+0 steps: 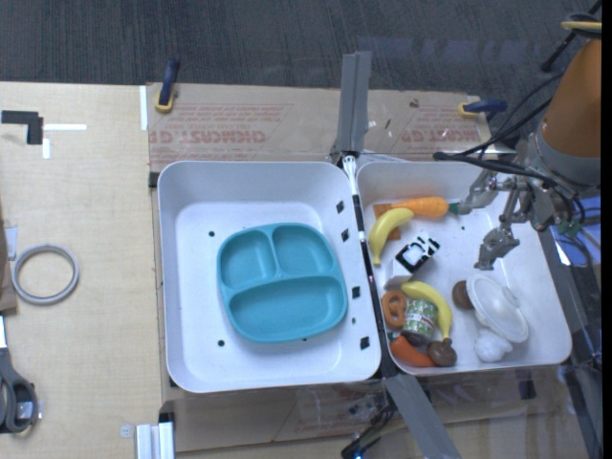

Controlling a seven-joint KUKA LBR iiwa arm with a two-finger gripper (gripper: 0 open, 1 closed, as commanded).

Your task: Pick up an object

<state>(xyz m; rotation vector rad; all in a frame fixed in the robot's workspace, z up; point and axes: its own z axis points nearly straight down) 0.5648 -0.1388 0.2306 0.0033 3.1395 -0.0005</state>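
The right bin (pixel 535 256) holds several items: an orange carrot (pixel 418 207), a yellow banana (pixel 387 229), a small black-and-white object (pixel 418 251), a second banana (pixel 430 303), a green-labelled can (pixel 419 316), a brown ball (pixel 462 295) and a clear white lidded cup (pixel 498 307). My gripper (pixel 486 224) hangs over the right-hand part of this bin, right of the carrot and above the cup. It is open, with nothing between its fingers. The grey arm with its orange band (pixel 577 103) comes in from the upper right.
The left bin (pixel 182 256) holds a blue divided plate (pixel 283 282). A white ball (pixel 491 347), an orange pretzel shape (pixel 394 306) and a red-orange piece (pixel 411 352) crowd the right bin's front. A tape roll (pixel 43 273) and scissors (pixel 14 400) lie far left.
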